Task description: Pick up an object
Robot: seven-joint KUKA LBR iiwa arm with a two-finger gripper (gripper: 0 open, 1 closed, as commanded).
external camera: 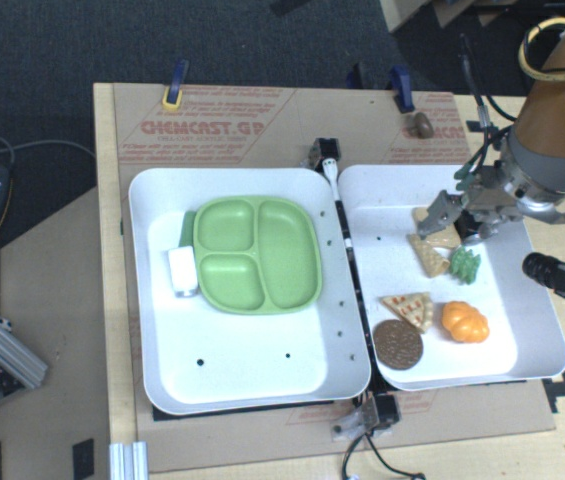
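Observation:
My gripper [454, 223] hangs low over the back of the right bin [532, 353], open, with its fingers astride the top of a tan bread-like piece [432, 255]. A small green broccoli [465, 265] lies just below the gripper, touching the tan piece. Nearer the front are a waffle-patterned wedge [409, 309], an orange pumpkin-like toy [464, 322] and a round brown cookie [398, 344]. I see nothing lifted between the fingers.
The left bin [242, 378] holds a green divided plate [258, 253] with a white block [182, 270] at its left edge. A dark rail [342, 238] runs between the bins. The right bin's front right corner is bare.

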